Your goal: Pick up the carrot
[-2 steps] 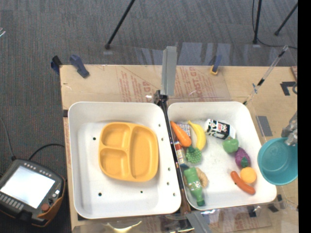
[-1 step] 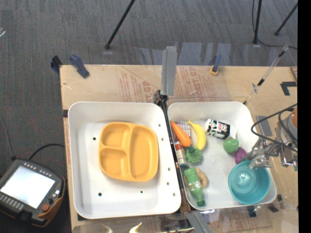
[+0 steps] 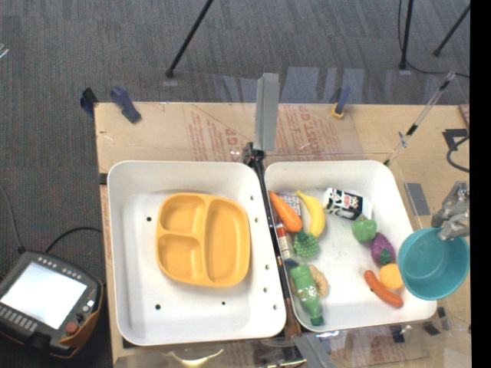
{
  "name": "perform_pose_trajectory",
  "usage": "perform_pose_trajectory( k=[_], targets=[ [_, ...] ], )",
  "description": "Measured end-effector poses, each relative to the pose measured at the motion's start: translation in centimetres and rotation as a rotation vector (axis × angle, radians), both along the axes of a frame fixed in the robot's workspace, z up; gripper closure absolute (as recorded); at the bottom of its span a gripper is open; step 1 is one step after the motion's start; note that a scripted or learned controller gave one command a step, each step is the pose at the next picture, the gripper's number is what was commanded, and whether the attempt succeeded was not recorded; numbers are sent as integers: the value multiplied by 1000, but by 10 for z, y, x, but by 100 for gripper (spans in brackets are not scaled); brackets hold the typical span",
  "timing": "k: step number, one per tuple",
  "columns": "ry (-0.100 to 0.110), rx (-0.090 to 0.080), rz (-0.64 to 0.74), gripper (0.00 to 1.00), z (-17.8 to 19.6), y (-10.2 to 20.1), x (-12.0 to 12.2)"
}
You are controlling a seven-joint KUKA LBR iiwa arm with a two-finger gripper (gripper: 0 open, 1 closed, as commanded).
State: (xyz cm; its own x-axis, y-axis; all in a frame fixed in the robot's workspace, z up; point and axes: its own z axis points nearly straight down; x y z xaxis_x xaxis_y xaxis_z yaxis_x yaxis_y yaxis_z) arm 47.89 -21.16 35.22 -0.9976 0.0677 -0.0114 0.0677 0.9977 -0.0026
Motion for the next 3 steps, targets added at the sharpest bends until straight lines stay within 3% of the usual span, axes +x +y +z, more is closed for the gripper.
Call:
perform_pose_trajectory(
  k=[1,2,3],
  targets=[
    [3,0,152,100,138,0,-1],
    [20,9,304,100,-41,2,4],
    [20,9,337,100,-108,0,25]
  ],
)
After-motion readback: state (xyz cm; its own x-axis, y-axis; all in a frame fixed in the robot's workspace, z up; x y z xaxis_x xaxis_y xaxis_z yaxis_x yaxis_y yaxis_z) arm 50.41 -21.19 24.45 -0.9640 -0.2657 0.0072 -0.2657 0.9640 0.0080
